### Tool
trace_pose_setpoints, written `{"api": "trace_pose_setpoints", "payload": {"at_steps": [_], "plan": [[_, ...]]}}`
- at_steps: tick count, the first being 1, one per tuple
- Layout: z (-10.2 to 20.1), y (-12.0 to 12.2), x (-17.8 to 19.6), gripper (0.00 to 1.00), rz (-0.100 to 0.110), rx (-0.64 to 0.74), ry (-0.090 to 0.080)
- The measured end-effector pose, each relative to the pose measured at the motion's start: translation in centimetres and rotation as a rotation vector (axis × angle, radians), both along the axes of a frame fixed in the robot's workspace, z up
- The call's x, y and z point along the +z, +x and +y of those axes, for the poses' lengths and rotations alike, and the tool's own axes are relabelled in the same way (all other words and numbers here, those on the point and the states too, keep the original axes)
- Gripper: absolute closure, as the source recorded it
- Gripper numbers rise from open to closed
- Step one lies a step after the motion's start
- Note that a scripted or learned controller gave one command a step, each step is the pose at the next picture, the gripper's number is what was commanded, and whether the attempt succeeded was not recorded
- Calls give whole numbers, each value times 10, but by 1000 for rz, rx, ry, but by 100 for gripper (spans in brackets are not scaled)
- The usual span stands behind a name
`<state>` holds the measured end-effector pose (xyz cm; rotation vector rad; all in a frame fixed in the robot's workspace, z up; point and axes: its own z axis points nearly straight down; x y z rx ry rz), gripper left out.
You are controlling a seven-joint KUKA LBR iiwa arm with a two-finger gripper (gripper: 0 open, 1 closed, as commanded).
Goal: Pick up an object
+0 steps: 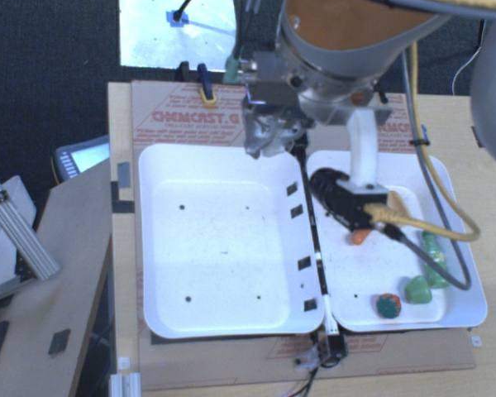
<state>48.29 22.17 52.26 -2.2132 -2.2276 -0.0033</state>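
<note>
My gripper (267, 141) hangs under the grey and orange arm, over the back rim of the left bin (153, 222) near the divider. I see nothing held in it. The loose objects all lie in the right bin (459, 222). A small orange piece (360, 237) sits near that bin's middle. A green lump (417, 289) and a taller green object (436, 259) rest by its right wall. A teal and red ball (388, 305) lies at the front.
A white post (364, 151) with a black fitting (337, 198) and yellow and black cables (430, 231) reaches over the right bin's back half. Black clips line the divider (307, 238) between the bins. Cardboard lies beneath both bins.
</note>
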Motion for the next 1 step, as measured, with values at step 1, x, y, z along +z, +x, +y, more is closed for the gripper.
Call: {"api": "trace_pose_setpoints", "payload": {"at_steps": [1], "plan": [[13,3,13,100,-2,-2,0]]}}
